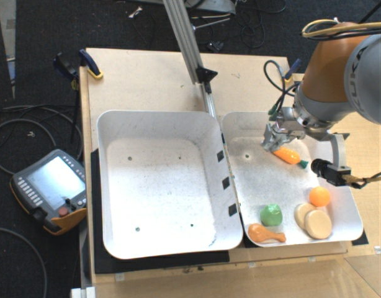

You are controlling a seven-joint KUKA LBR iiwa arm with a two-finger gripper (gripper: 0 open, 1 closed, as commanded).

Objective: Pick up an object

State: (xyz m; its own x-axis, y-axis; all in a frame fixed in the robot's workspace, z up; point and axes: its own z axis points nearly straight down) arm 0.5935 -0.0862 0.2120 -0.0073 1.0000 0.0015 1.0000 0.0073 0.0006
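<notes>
Reaching stage: gripper (276, 143) down in the right bin (252, 166), at the carrot (287, 156); whether the jaws are open I cannot tell
Next: a firm pinch, then lift. Right bin: carrot, orange ball (319, 196), green ball (271, 215), tan rounds (313, 221), peach-coloured piece (265, 233). Left bin (116, 135): nothing in it

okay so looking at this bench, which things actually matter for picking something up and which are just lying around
For the job:
claw
carrot, right by the claw
orange ball
green ball
beige round piece
orange gourd-shaped toy
right bin

Lying about:
left bin
handheld controller
clamp
floor cables
</notes>
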